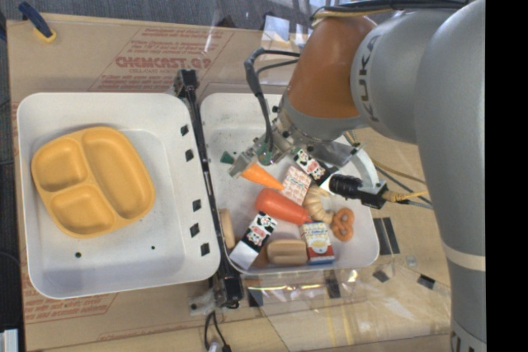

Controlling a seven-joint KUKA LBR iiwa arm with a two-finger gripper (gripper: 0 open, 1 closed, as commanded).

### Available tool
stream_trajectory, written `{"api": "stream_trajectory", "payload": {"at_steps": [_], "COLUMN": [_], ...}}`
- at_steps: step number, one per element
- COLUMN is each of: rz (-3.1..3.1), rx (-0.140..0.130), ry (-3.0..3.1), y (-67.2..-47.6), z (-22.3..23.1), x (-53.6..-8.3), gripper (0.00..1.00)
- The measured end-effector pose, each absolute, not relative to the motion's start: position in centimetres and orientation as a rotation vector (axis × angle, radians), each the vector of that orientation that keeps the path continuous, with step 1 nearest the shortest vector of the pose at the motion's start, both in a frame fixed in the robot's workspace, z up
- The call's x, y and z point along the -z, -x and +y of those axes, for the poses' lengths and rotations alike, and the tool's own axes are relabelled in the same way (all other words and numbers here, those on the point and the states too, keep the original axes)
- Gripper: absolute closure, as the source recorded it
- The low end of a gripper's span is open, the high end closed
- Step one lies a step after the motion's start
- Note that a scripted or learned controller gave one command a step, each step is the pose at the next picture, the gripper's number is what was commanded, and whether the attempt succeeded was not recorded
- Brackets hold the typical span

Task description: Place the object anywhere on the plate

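A yellow plate is sitting in a white bin. The other white bin is holding an orange carrot, a red-orange sausage, black-and-white cow-patterned cartons, a tan bun and a brown pretzel. The grey arm is showing its orange band.

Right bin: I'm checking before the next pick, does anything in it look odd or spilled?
Nothing spilled. The toy food lies jumbled in the right bin, including a carrot and a pretzel. The yellow plate sits in the left bin.
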State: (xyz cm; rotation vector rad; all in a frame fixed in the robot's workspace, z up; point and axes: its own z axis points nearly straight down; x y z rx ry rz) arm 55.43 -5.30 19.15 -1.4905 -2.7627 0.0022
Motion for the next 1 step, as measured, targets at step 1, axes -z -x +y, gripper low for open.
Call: {"api": "stream_trajectory", "payload": {"at_steps": [1], "rz": [-2.763], "rx": [-0.002], "ry": [1.491], "y": [-55.43], "z": [-5.31], "x": [-19.16], "gripper": [0.00]}}
